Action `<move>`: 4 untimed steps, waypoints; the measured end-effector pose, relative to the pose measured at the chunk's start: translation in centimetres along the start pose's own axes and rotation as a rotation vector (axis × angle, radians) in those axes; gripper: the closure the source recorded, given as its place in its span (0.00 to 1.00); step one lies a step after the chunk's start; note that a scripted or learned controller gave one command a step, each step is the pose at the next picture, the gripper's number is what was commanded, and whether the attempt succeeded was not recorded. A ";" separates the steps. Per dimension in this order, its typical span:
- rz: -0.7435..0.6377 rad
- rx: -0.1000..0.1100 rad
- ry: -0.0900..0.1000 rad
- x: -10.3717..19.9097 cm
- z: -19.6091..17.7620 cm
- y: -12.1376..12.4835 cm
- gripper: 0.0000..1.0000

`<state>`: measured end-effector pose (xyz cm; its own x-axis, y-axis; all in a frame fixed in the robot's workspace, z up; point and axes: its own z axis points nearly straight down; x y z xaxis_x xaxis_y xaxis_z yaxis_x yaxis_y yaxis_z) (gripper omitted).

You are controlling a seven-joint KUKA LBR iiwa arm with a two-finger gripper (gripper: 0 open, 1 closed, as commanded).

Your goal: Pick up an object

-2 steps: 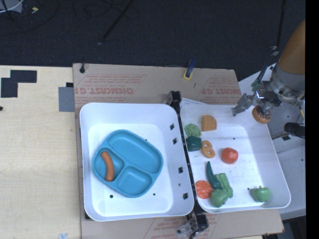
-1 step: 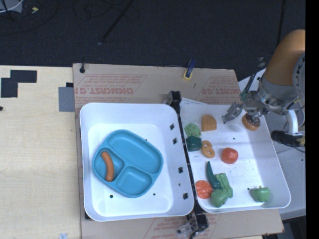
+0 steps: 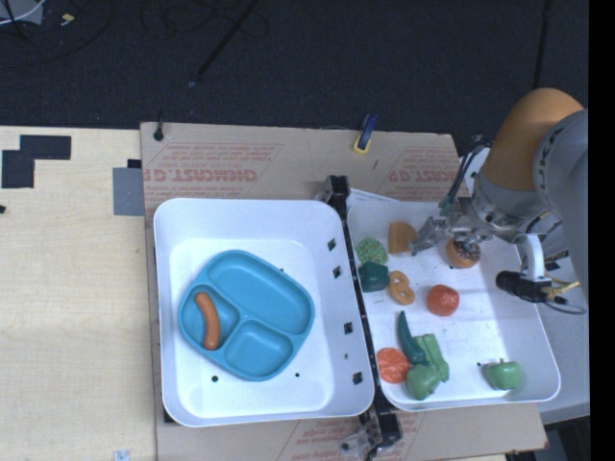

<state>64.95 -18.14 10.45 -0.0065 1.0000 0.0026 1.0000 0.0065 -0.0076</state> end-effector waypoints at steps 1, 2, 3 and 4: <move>0.000 -0.007 -0.002 0.2 1.6 0.1 0.00; -0.003 -0.017 -0.012 0.0 0.1 0.4 1.00; 0.005 -0.011 -0.003 -0.3 -4.2 0.1 1.00; 0.004 -0.013 -0.004 -1.0 -10.5 0.4 1.00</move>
